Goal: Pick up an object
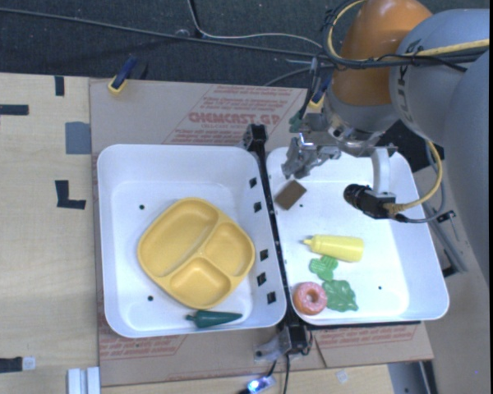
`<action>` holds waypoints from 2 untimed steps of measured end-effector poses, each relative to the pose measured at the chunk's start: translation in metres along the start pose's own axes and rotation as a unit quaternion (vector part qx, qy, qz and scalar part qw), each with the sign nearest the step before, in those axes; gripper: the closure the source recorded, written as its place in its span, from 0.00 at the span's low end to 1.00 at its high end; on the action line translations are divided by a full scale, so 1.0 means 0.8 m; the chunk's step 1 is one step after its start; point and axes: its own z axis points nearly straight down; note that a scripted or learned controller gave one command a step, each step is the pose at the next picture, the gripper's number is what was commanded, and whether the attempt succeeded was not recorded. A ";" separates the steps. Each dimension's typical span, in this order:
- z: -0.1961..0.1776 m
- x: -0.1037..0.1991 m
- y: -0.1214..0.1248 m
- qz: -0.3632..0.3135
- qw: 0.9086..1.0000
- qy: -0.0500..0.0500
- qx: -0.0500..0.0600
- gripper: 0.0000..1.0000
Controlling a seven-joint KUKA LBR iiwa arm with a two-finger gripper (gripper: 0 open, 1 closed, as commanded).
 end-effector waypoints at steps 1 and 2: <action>0.022 0.064 0.018 0.000 1.000 0.000 0.000 1.00; 0.035 0.126 0.045 0.000 1.000 0.000 0.000 1.00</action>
